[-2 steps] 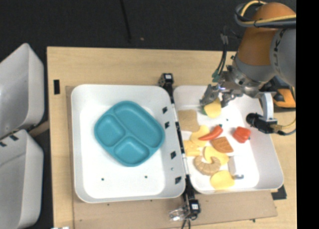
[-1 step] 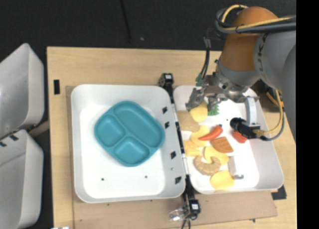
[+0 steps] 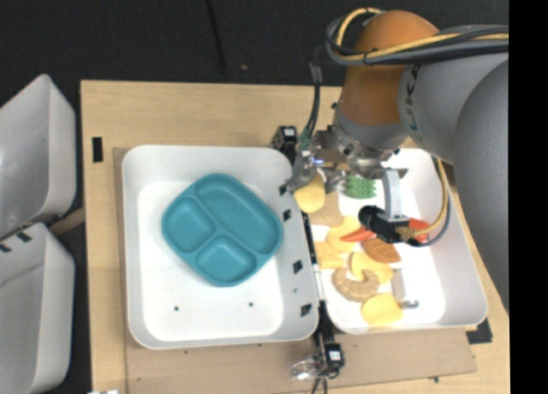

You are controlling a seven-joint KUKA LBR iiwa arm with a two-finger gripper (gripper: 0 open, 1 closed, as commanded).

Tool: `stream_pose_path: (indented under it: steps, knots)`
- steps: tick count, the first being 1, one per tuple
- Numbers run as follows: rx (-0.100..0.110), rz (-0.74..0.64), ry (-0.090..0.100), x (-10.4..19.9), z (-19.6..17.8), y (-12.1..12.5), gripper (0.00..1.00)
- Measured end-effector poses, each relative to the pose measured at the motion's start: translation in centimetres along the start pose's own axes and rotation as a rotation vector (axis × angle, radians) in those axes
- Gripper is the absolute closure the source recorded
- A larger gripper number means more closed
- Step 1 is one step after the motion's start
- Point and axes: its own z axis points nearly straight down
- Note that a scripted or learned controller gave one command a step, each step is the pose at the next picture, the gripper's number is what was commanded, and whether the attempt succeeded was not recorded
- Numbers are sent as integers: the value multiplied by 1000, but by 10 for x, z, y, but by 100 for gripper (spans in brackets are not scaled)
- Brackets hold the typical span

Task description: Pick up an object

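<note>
Desk point(image 3: 197, 114) carries two shallow white bins side by side. Left bin point(image 3: 154, 298) holds a teal divided plate point(image 3: 223, 228), lying flat and turned at an angle, near the middle of the bin floor. Right bin point(image 3: 445, 289) holds a loose cluster of toy food along its left half. Arm point(image 3: 377, 84) reaches in from the right, orange band upward, wrist pointing down over the upper left corner of the right bin. Claw point(image 3: 321, 171) sits low there, close to the wall shared by the two bins; whether it is open or closed cannot be told from this angle, and nothing can be made out in its grip. Yellow round piece point(image 3: 310, 197) lies just below the claw, touching or nearly touching it, against the bin's left wall. Green piece point(image 3: 360, 185) lies just to its right, under the wrist. Further down: pale yellow slices point(image 3: 330, 242), a red-orange pepper point(image 3: 353, 234) lying across them, a brown piece point(image 3: 381, 252) beside it, a tan curled piece point(image 3: 358, 281), and a second yellow piece point(image 3: 381, 308) nearest the bin's lower edge. The pieces from the slices down touch or overlap one another.
</note>
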Motion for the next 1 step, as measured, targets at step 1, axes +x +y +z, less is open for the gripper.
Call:
stream_pose_path:
  steps: [1]
  knots:
    - [1,0,0,57,-4,-11,100]
